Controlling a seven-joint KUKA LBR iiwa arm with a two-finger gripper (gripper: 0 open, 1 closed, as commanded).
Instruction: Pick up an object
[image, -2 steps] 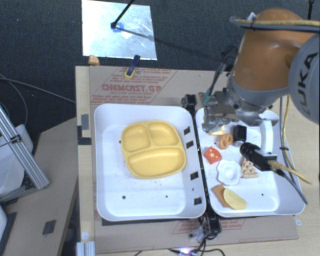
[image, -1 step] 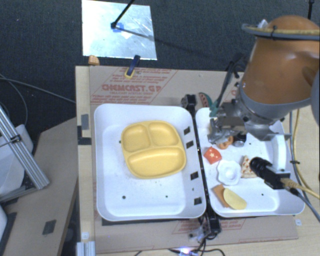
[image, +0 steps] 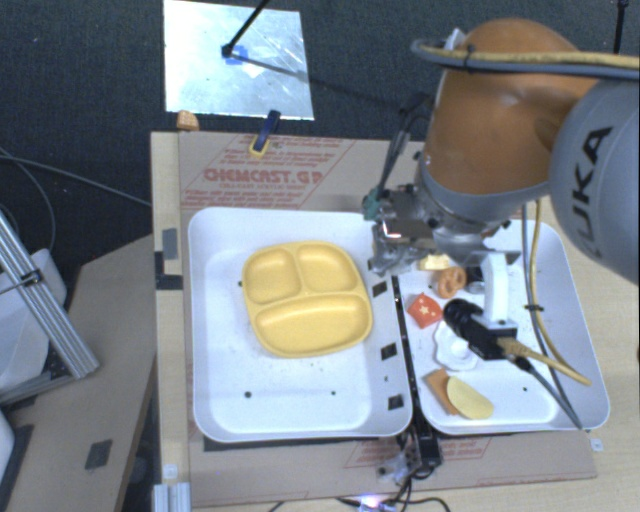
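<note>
Nearest the front of the right bin (image: 578, 335) lie a yellow slice (image: 468, 399) and, touching it at its 10 o'clock, an orange-brown piece (image: 436, 382). The slice's long axis runs from about 10 to 4 o'clock.

Farther in sits a red piece (image: 424, 310), close by the wall between the bins. It is small, blocky and bright, with no clear long axis. Just beyond it, at its 1 o'clock, is an orange ring (image: 452, 280).

Farther still hangs my gripper (image: 392, 250), over the dividing wall toward the far end of the bins. I cannot tell whether it is wide or narrow, and I see nothing held in it.

I judge the red piece the likeliest pick: it lies at my gripper's 5 o'clock, near but apart, so the move is a short shift that way and then down.

The left bin (image: 300, 398), at my 8 o'clock, holds a yellow divided plate (image: 305, 298).
</note>
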